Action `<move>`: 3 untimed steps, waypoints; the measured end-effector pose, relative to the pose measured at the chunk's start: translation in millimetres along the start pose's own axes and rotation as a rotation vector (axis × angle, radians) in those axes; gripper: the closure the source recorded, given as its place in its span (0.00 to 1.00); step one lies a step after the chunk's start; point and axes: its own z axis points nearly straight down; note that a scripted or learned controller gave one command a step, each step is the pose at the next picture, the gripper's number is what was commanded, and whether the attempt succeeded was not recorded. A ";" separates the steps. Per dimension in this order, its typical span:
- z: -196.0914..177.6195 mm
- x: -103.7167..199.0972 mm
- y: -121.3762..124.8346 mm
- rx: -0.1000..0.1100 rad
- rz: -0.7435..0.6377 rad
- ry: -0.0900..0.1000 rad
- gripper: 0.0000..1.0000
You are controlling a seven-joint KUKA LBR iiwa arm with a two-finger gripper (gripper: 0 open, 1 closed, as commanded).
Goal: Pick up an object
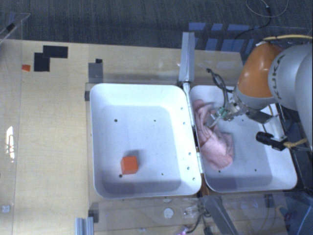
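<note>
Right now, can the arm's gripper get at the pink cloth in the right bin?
Probably yes. The gripper is right at the upper part of the pink cloth, which lies uncovered in the right bin against its left wall.

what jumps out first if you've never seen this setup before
The grey arm with its orange band reaches in from the right, its end effector down at a crumpled pink cloth lying along the left side of the right bin. Next comes a small orange cube sitting alone in the near part of the left bin, bright against the white.
</note>
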 end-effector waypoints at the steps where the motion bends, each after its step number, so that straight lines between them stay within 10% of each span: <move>1: 1.6 -18.8 46.7 0.016 0.059 0.008 0.00; 2: -11.8 -19.5 50.7 0.002 0.053 -0.002 1.00; 3: -10.5 -15.7 50.8 0.009 0.049 0.007 0.00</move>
